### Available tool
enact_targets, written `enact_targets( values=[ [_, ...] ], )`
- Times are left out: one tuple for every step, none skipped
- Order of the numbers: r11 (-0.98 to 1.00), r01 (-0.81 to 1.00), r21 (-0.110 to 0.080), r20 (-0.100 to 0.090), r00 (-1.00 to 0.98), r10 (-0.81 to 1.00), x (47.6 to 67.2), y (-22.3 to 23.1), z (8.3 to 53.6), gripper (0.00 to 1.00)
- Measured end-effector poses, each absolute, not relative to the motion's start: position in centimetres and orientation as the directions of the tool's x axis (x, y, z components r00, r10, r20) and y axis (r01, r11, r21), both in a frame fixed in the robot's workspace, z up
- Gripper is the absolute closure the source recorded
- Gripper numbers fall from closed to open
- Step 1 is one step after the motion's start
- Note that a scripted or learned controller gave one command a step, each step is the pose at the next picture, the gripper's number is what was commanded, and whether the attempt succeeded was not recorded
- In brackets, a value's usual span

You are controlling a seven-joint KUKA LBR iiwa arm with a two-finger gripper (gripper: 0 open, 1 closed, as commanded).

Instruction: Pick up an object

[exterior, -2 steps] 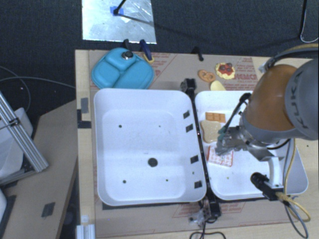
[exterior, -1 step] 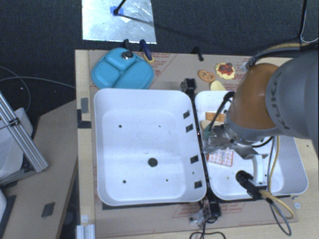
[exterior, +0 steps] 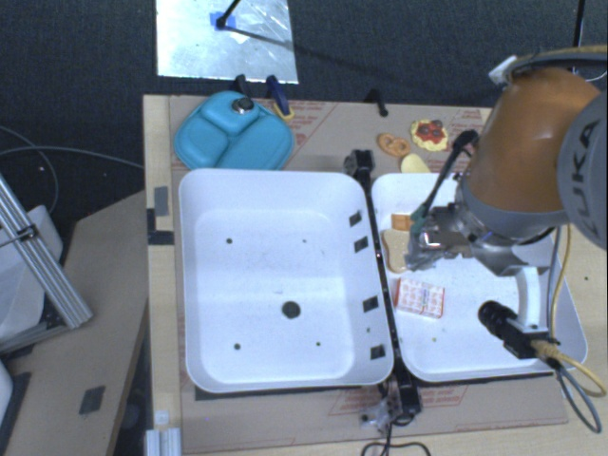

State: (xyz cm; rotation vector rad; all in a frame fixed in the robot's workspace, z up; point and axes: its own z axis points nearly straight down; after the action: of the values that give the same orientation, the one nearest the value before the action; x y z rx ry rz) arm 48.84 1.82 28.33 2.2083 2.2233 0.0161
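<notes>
Progress: judged from this view, the pick is not done. The gripper [exterior: 425, 245] is low in the right bin [exterior: 475, 359], and nothing can be seen lifted or clamped. Closing on an object and raising it are what remain.

Jaw state: cannot tell. The metal end of the tool is a small, glinting cluster under the grey and orange arm [exterior: 532, 150], and the gap between its tips is not readable from above.

Nearest candidate: a small orange-brown block [exterior: 401, 222] lies just up and to the left of the jaws, near the bin's left wall. It looks close to them, but whether it touches them cannot be made out.

Second candidate: a flat red-and-white patterned packet [exterior: 419, 298] lies on the bin floor just below the jaws, apart from them and lying flat.

Pale strip: a slim whitish piece [exterior: 390, 255] rests to the left of the jaws, against the divider between the bins.

Left bin: the left bin [exterior: 275, 283] sits well to the left of the jaws, beyond the divider.

Outside the bins: beyond the jaws, on the bench past the right bin's far rim, lie toy food pieces [exterior: 418, 141]; a blue lidded container [exterior: 234, 133] stands far up and left.

Likely next need: a judgement only, the jaws would have to centre over the block or the packet before closing.
</notes>
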Motion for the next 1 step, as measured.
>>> enact_targets(
  values=[
    [0.009,1.0,0.008,0.002,-0.009,1.0,48.73,6.45,34.76,1.0]
  ],
)
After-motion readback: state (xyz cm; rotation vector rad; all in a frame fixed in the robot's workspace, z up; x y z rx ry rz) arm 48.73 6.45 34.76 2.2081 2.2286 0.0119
